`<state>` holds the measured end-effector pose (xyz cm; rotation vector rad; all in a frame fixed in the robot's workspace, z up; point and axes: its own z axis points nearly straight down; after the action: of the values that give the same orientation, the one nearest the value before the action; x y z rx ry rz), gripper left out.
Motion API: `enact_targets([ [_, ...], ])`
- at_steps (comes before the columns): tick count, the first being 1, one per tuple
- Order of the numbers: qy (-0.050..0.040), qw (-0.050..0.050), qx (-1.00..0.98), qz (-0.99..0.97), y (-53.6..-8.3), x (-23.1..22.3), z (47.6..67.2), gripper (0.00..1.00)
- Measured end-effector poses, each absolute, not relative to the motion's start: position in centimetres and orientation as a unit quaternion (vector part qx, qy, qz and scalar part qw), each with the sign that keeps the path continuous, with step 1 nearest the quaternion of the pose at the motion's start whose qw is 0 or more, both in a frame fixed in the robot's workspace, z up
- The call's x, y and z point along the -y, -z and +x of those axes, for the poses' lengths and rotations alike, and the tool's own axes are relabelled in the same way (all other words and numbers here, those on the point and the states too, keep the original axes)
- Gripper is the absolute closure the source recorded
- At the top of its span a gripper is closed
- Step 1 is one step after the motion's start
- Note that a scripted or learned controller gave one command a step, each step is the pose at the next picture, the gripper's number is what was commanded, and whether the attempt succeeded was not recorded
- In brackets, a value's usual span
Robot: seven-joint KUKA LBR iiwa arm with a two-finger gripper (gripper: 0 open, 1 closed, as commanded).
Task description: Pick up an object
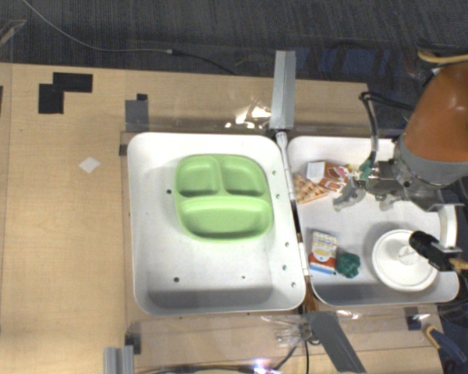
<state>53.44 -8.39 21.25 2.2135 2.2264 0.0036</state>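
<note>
So the gripper [351,195] hangs in the right bin [452,287], can't tell its grip state. Just left of it a snack packet [321,179] lies flat, long axis slanting toward the bin's back-right. A small box [323,253] and white bowl [403,259] sit nearer the front edge.

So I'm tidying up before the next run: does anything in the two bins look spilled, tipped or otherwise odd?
Nothing stands out. The green divided tray lies flat in the left bin. In the right bin the snack packets, small box, green object and white round dish lie loosely apart, with no visible spill or damage.
</note>
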Motion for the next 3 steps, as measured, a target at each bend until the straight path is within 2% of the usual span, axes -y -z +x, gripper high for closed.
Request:
enact_targets([
  [1,-0.0009,0.001,-0.711,0.703,-16.6,10.7,59.6,0.0],
  [2,-0.0013,0.002,-0.779,0.627,-11.9,14.4,60.7,0.0],
  [3,0.0032,-0.01,-0.812,0.584,-9.9,16.9,66.6,0.0],
])
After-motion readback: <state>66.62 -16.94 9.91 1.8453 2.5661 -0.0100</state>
